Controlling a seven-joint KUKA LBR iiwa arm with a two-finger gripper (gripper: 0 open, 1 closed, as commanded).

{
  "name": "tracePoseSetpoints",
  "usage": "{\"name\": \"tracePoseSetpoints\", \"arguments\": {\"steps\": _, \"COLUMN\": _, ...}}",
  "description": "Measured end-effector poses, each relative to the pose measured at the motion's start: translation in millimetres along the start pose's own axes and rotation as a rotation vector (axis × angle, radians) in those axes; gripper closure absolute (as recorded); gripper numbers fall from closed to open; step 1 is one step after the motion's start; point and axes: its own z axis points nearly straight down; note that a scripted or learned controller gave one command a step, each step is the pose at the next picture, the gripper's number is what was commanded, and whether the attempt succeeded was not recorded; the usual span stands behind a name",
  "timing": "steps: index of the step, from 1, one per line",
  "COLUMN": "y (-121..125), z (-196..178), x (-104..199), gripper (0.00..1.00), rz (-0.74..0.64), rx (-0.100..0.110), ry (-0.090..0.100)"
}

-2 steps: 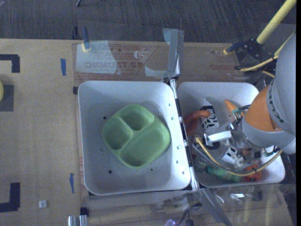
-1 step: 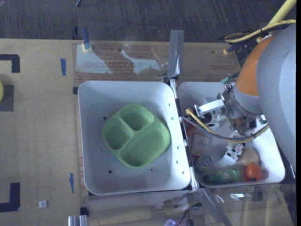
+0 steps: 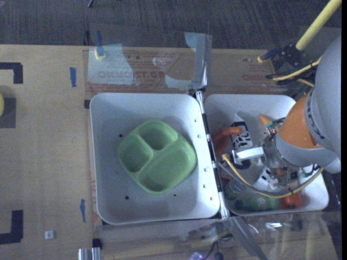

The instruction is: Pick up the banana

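My gripper (image 3: 269, 173) is down inside the right bin (image 3: 282, 103), low over its middle, among a clutter of small things. The grey wrist and its orange band (image 3: 301, 124) cover much of that bin, along with whatever lies under them. Around the gripper I see an orange-red piece (image 3: 230, 132), a black-and-white item (image 3: 242, 140), a small orange wedge (image 3: 264, 119), a green thing (image 3: 255, 203) and a red thing (image 3: 291, 200). Nothing yellow and banana-shaped can be made out among them.
The left bin (image 3: 108, 118) holds a green divided plate (image 3: 157, 156). A metal divider (image 3: 209, 145) separates the two bins. Tape and clear film (image 3: 152, 64) lie on the bench behind them. A yellow object (image 3: 1, 105) sits at the far left edge.
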Motion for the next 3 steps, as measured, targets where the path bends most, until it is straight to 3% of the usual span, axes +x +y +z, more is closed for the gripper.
{"name": "tracePoseSetpoints", "arguments": {"steps": 1, "y": -12, "z": -84, "x": 72, "gripper": 0.0, "rz": -0.004, "rx": 0.009, "ry": -0.023}}
{"name": "tracePoseSetpoints", "arguments": {"steps": 2, "y": 34, "z": -10, "x": 28, "gripper": 0.0, "rz": 0.0, "rx": 0.0, "ry": -0.002}}
{"name": "tracePoseSetpoints", "arguments": {"steps": 3, "y": 34, "z": -8, "x": 16, "gripper": 0.0, "rz": -0.002, "rx": -0.008, "ry": 0.023}}
